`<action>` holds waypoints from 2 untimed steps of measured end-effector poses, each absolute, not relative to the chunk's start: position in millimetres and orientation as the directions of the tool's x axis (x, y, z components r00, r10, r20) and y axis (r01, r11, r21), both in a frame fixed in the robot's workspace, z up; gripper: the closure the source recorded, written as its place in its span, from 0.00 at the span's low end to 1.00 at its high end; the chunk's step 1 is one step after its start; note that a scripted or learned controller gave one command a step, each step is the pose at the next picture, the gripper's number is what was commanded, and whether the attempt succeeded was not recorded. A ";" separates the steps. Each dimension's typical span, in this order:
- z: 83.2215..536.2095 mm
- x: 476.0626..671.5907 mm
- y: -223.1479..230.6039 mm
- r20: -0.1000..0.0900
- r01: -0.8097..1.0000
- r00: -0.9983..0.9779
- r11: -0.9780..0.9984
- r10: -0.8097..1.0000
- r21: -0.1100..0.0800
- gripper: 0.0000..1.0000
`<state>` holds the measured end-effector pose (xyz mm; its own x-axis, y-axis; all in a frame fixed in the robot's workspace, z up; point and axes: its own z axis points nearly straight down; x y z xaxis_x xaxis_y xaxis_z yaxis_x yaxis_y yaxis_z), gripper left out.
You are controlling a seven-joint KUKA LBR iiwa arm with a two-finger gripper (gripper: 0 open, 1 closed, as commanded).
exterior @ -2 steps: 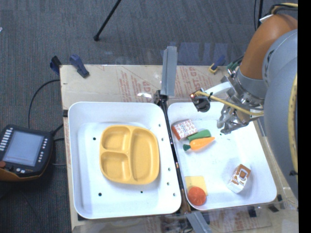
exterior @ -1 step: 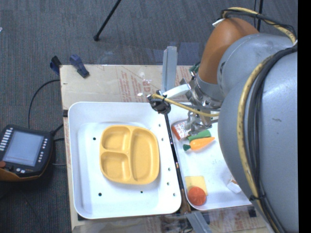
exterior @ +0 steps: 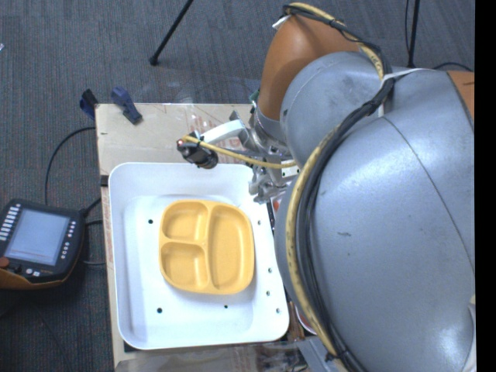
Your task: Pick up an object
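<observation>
Closest to you, the grey arm (exterior: 387, 231) bulks over the white bin's (exterior: 128, 200) right side. You'll find the yellow divided plate (exterior: 207, 246) lying flat at that bin's middle, with the gripper (exterior: 260, 188) at the bin's far right corner, apart from the plate.

Bulky grey arm (exterior: 387, 223), orange band (exterior: 298, 56) — black-and-yellow cables (exterior: 298, 231) along it
</observation>
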<state>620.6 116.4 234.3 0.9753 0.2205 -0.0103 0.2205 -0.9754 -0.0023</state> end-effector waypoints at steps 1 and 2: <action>180.1 606.8 105.6 -0.016 0.195 0.981 -0.981 0.195 0.000 1.00; 159.0 626.8 238.3 -0.007 0.224 0.974 -0.974 0.224 -0.001 1.00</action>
<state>626.8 238.3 159.0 0.9745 0.2244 -0.0066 0.2244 -0.9745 -0.0008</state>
